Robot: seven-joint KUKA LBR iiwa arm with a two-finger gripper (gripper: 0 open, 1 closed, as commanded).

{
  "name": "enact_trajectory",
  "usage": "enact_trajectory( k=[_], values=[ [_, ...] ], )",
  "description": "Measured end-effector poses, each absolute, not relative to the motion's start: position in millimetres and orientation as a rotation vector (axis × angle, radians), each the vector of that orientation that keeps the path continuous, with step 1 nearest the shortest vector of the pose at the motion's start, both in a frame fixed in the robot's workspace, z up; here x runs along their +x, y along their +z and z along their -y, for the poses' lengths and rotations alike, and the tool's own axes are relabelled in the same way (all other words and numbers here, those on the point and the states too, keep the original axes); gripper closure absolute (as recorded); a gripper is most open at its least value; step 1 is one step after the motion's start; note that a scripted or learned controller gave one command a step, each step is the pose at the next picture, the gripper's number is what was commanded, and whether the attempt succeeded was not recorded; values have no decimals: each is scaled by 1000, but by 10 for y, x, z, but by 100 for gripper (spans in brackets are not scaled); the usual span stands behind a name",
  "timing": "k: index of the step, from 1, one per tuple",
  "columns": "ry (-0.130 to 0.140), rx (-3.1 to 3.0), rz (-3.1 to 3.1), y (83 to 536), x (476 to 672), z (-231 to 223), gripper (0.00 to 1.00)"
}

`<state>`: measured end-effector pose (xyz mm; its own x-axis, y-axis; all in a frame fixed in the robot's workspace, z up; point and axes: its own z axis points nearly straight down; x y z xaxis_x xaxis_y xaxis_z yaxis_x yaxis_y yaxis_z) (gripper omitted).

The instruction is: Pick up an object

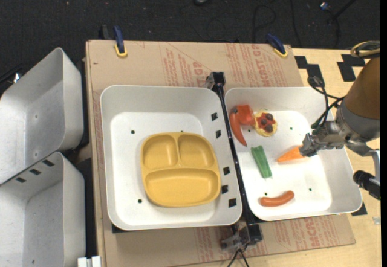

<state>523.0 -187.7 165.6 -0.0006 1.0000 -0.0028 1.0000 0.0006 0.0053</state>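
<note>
The right bin (338, 199) holds several toy foods. An orange carrot (290, 154) lies at mid-right, its thick end against my gripper (309, 144), which comes down from the arm at the right edge. A red pepper (242, 121) and a small yellow tart with dark berries (265, 123) lie at the back left of this bin. A green stick-shaped piece (261, 161) rests near the middle. A reddish sausage (277, 199) lies toward the front.
The left bin (121, 109) holds a yellow divided plate (180, 169). A black divider (230, 151) runs between the bins. Two white containers (36, 139) stand off the bench at the left. Cables (323, 102) hang by the arm.
</note>
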Motion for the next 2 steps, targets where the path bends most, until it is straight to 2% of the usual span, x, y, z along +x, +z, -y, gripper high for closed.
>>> enact_trajectory(
  k=[2],
  values=[
    [3, 2215, -2220, 2441, 5223, 1958, 100]
  ],
)
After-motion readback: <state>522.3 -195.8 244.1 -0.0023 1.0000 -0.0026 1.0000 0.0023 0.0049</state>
